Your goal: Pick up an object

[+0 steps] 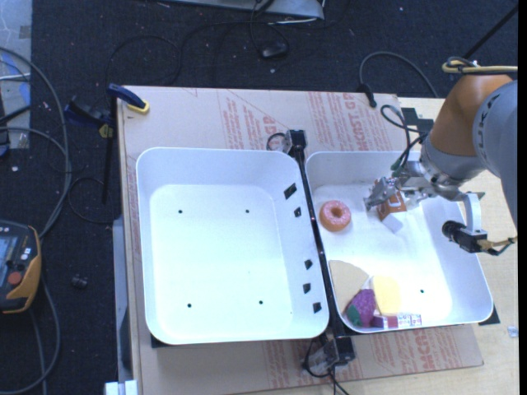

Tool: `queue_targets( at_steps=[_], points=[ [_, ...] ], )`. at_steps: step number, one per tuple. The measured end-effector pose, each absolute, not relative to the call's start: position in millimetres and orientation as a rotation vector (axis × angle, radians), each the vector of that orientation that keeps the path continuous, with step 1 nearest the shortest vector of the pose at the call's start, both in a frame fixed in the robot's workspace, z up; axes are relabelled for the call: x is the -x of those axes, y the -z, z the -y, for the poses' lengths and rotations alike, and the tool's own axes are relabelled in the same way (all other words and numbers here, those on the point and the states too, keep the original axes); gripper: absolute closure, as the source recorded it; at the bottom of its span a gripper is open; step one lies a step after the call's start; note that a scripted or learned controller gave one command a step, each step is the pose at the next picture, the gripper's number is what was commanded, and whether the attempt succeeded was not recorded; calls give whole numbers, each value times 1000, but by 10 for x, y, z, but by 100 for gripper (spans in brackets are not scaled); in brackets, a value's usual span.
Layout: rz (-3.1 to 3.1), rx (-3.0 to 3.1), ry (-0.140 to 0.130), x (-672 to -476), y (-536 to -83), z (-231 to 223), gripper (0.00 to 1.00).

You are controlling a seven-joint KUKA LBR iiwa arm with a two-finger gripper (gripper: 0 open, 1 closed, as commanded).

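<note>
Brown block [392, 206] seemingly in gripper [387, 197]

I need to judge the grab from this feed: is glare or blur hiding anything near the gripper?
Camera view: the right bin is washed out by glare, its floor nearly featureless; the gripper is slightly soft, with a small brown thing blurring into it; the doughnut is clear, casting a faint shadow.

Both white bins [222, 179] look like smooth, slightly glossy plastic. Bench top [214, 113] resembles matt printed cardboard. Doughnut [335, 216] surface appears glazed, shiny.
</note>
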State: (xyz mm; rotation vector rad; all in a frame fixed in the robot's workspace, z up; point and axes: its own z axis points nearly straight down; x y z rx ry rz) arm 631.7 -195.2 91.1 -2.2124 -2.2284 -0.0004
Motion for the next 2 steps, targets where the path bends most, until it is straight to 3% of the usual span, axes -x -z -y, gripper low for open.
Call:
queue_targets(
  at_steps=[1,2],
  points=[
    [2233,2206,0,-6332,-1000,1924,100],
    [2236,2206,5,-6378,-1430,972,100]
  ],
)
